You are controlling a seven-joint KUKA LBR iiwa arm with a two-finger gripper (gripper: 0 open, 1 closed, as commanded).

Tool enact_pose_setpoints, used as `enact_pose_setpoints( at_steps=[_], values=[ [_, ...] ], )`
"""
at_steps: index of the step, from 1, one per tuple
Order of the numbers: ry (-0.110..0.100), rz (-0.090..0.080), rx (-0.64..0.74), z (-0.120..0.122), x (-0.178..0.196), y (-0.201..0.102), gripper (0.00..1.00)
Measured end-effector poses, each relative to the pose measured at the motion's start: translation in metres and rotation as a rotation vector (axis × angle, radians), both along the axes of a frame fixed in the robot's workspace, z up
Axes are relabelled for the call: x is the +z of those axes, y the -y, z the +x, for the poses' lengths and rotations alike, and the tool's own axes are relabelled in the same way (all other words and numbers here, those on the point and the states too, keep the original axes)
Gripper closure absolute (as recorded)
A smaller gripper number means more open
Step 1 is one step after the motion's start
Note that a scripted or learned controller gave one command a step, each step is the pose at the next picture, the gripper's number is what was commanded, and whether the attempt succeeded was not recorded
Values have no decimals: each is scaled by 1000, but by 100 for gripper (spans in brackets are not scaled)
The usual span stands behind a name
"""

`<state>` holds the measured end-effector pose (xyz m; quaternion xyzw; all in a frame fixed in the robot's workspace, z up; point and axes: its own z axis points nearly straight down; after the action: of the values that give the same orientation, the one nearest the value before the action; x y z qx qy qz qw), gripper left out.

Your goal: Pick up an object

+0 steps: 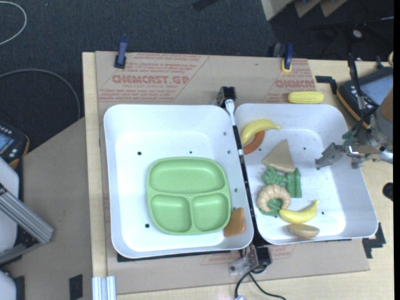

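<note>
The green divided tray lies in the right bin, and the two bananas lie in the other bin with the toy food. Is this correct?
Not quite. The camera view shows the green divided tray in the left bin. The two bananas lie in the right bin with the other toy food.

One fixed camera looks down at a slant on both white bins [125,167].

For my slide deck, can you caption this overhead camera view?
Gripper hovers above the right bin of toy food; a green tray fills the left bin.
</note>
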<state>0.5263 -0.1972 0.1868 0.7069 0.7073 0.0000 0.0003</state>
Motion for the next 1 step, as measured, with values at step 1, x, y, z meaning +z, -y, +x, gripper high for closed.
enact_pose_setpoints(
  at_steps=[1],
  values=[
    [3,2,3,22,-105,-78,0]
  ],
)
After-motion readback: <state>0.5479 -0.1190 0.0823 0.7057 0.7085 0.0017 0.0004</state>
